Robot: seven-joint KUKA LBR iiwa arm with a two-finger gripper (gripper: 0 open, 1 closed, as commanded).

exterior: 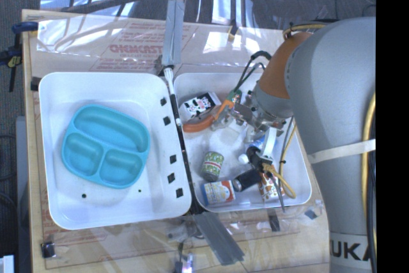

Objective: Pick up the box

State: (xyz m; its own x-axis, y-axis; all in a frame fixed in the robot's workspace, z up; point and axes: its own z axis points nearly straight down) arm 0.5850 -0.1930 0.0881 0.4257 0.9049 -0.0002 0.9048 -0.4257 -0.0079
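The grey arm's gripper [238, 110] hangs low over the right white bin [300, 192], near the small black-and-white cardboard box [198, 105], likely lining up to grab it.

Two white bins [48, 137], one blue divided plate [105, 146], one cow-patterned box [199, 105], one small can [213, 165], one bottle [218, 192].

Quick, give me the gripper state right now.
Gripper: low in the right bin, close to the box; open or closed cannot be told.
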